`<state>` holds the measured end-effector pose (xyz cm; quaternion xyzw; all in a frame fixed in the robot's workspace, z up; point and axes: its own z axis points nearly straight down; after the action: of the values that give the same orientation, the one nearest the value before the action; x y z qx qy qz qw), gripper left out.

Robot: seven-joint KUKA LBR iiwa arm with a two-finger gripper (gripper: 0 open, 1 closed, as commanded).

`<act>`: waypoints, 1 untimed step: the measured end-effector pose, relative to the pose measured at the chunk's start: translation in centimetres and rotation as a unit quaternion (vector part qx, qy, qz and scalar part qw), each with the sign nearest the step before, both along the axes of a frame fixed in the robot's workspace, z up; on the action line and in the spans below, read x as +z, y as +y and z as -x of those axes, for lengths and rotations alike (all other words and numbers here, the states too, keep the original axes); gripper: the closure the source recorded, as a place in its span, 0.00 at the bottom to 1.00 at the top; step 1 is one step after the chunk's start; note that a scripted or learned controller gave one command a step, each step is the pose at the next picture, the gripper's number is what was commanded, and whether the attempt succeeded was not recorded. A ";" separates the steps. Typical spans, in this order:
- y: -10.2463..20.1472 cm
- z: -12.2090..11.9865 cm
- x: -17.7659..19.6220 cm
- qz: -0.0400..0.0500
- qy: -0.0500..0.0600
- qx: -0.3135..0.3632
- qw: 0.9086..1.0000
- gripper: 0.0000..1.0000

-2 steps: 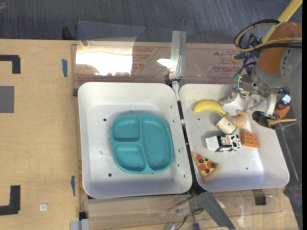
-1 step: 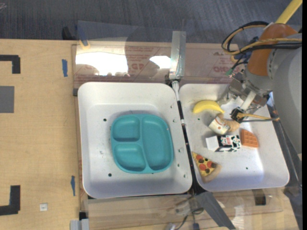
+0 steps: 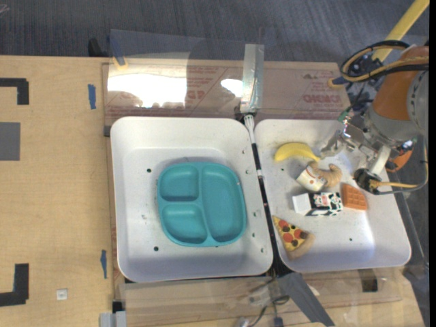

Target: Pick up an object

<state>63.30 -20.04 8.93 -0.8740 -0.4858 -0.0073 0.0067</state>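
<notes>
Right now my gripper (image 3: 346,136) hangs over the far right part of the right bin (image 3: 392,247), just beyond the cluster of objects, with my grey arm and its orange band (image 3: 395,95) reaching in from the right. Whether my grip is released or clenched I cannot tell from this angle, and nothing shows held in it. Closest to me lies the banana (image 3: 295,152), yellow, curved, near the bin's far left side. Just beside it toward the near side, a small white cup (image 3: 310,178) lies tipped over, touching a tan curled piece (image 3: 334,174). Nearer still sits a black-and-white carton (image 3: 320,203), with an orange waffle (image 3: 353,197) just to its right. A pizza slice (image 3: 293,236) rests apart from them by the bin's near left wall. Over in the left bin (image 3: 129,148) a teal divided plate (image 3: 202,203) lies flat in the middle
</notes>
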 end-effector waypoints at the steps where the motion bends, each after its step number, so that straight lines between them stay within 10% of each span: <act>1: 2.9 2.5 -0.3 0.009 0.002 -0.010 1.000 0.00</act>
<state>60.83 -17.18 8.63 -0.8789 -0.4771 -0.0018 -0.0002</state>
